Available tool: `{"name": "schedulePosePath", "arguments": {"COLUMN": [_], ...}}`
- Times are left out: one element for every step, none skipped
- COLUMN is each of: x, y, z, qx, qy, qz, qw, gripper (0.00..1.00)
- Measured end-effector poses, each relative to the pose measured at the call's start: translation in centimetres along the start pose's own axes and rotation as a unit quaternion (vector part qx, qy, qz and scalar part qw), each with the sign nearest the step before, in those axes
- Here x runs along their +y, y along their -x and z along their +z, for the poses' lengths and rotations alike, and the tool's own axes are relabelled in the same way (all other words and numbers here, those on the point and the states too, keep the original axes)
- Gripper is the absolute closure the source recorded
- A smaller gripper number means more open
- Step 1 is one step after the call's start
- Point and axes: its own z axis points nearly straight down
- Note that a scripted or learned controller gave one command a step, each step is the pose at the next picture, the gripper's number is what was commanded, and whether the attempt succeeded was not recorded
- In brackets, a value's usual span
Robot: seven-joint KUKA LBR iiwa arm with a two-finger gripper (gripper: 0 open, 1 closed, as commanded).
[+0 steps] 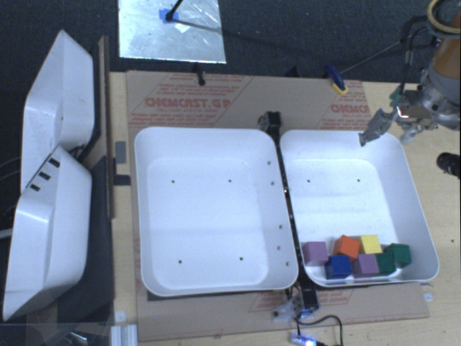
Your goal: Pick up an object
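Note:
Several small blocks lie huddled at the near edge of the right bin (317, 164): a purple one (315, 251), an orange one (347, 246), a yellow one (370, 244), a green one (397, 254), a blue one (337, 266) and another purple one (366, 264). My gripper (387, 135) hangs over the bin's far right corner, well away from the blocks. It is open, with nothing between its fingers.
The left bin (209, 207) sits beside the right one on a cardboard sheet. Spare white bins (54, 193) lean at the far left. A shiny metal plate (171, 20) lies at the back, and a blue and yellow clamp (336, 78) sits behind the right bin.

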Motion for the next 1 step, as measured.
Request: {"name": "schedulePosePath", "arguments": {"x": [3.25], "y": [2.06], "z": [-13.86], "qx": [-0.001], "qy": [0.004], "qz": [0.000], "qw": [1.0000], "gripper": [0.00]}}
